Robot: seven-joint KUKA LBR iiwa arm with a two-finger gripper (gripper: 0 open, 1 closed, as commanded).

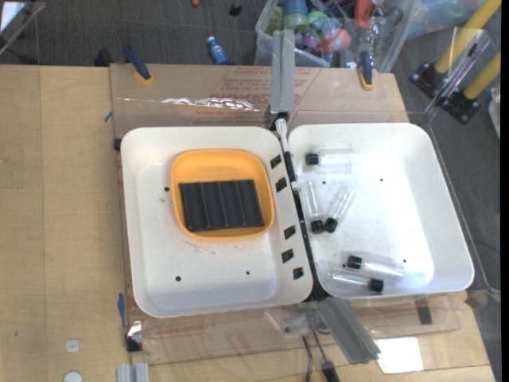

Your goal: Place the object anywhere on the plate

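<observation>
A: What is hard to read here?

B: The clear tubes in the right bin. Their glassy bodies nearly vanish against the white floor, and only the black caps stand out. I count perhaps six, but the middle cluster overlaps, so I cannot be sure.

A: Where do they lie?

B: One lone tube lies near the bin's far-left corner. A cluster sits just beside the divider, around mid-bin. Two more lie close together near the front edge. All are on their sides.

A: And the left bin?

B: It holds an orange plate, squarish with rounded corners, set toward the far side. A black ridged block lies flat on it, covering most of its middle.

A: So something is on the plate?

B: Yes, the block rests fully within the rim. The tubes are all in the other bin, well apart from the plate.

A: Anything cut off?

B: A clear crate of colourful items beyond the bench runs past the top edge.
</observation>
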